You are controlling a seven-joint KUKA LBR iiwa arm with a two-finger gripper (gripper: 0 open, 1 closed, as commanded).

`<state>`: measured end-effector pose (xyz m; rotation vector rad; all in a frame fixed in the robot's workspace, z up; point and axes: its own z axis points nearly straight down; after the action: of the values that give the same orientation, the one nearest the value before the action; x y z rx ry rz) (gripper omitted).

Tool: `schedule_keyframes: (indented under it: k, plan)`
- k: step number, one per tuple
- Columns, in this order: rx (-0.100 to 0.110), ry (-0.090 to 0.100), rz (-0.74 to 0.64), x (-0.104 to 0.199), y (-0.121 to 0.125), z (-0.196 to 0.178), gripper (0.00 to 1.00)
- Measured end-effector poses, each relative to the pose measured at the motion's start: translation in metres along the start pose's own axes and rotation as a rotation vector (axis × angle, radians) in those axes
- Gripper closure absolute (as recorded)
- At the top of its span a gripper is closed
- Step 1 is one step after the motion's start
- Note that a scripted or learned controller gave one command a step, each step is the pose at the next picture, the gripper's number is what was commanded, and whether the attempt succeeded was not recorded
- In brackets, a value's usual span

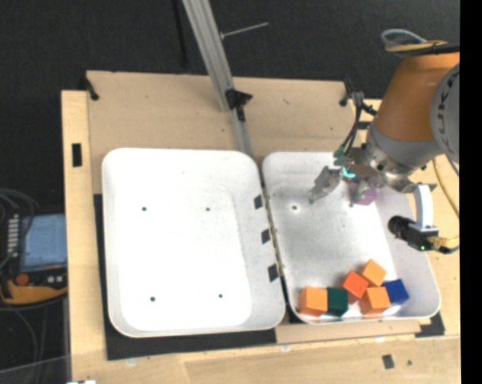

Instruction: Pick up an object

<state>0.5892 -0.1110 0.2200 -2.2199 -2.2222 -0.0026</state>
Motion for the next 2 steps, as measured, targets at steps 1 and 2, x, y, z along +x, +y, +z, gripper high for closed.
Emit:
schedule_keyframes:
  k: [1, 2]
  plan:
    - [0.007, -0.003, 0.004, -0.007, -0.002, 0.062, 0.0]
    - [0.006, -0.003, 0.006, 0.0, -0.009, 0.114, 0.0]
